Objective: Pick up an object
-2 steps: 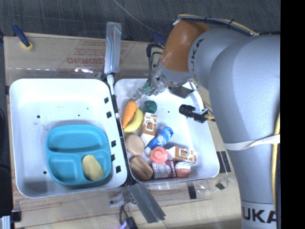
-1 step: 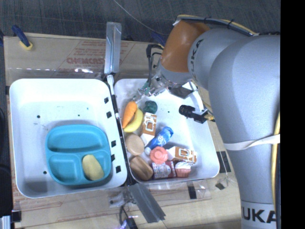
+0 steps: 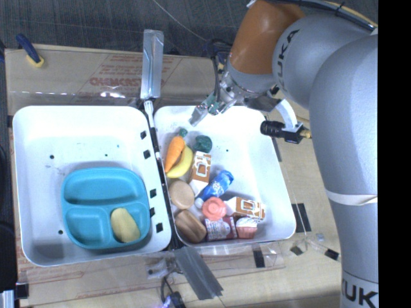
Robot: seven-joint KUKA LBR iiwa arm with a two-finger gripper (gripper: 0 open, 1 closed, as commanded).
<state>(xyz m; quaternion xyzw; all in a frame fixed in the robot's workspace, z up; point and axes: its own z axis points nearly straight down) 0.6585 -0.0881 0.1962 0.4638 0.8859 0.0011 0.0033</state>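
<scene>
Two white bins (image 3: 38,172) of smooth, slightly glossy plastic sit on a bench (image 3: 77,69) covered in matt brown cardboard with faded red print. A glossy blue plastic tray (image 3: 96,191) holds a smooth yellow potato-like piece (image 3: 125,225). The carrot (image 3: 174,153) and banana (image 3: 183,163) look like shiny plastic. The arm (image 3: 340,88) has a satin grey shell with a smooth orange band (image 3: 257,34).

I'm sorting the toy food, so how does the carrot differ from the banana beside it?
The carrot is orange with a green top; the banana is plain yellow. The carrot is straight and tapered, the banana curved. The carrot lies nearer the bin divider. Both lie touching in the right bin.
</scene>
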